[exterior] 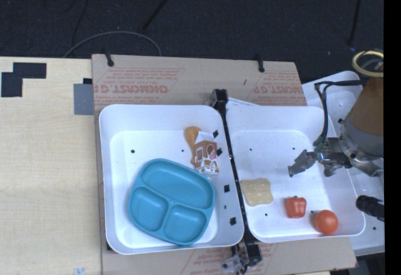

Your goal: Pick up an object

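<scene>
I'm on the approach: my gripper (301, 164) hangs over the right bin (276, 142), grip state unclear, nothing held. Next, descend onto the red pepper (296, 207) near its front.

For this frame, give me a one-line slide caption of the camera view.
Gripper hovers in right bin above red pepper, tomato, beige slice; left bin holds blue tray.
</scene>
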Controlling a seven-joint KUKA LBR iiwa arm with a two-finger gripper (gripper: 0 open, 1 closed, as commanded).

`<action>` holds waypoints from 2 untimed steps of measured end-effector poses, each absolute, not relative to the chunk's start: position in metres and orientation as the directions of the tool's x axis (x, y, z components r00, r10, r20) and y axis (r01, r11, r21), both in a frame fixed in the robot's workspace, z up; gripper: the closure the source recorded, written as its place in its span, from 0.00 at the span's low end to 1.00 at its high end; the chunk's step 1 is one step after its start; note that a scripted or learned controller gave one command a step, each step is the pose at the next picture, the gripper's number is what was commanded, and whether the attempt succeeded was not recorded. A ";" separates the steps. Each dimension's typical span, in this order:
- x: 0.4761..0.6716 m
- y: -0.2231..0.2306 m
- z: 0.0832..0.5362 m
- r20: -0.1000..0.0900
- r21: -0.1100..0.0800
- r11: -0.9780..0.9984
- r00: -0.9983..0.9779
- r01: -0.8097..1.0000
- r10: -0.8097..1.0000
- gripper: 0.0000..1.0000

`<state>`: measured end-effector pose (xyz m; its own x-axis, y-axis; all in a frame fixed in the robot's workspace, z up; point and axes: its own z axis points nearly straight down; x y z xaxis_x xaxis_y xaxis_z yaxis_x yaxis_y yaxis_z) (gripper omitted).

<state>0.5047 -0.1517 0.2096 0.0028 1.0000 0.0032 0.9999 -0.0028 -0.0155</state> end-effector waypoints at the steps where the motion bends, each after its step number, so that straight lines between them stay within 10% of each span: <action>1: 0.507 -0.152 0.216 0.001 -0.004 0.000 0.000 1.000 1.000 0.00; 2: 0.508 -0.149 0.152 0.003 -0.009 0.000 0.000 1.000 1.000 0.00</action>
<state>0.5082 -0.1486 0.1520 -0.0001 1.0000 0.0029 1.0000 0.0001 -0.0088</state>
